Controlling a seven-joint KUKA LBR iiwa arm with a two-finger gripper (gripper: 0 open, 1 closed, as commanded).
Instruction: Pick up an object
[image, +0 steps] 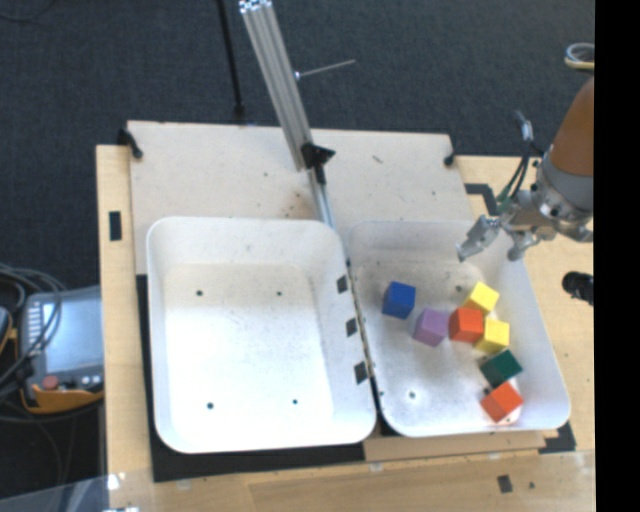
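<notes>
Gripper (495, 243) spread (nothing between fingers), above right bin (400, 250) rim; blocks (467, 325) clustered below.

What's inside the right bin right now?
The right bin holds seven cubes: blue, purple, two orange, two yellow and green. Anything beneath the clustered ones is hidden.

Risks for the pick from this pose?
1. The orange cube, two yellow cubes and purple cube sit packed together, so the open pincer may jam or nudge neighbours.
2. The green cube and second orange cube lie near the right bin's wall, so a finger may hit it.
</notes>
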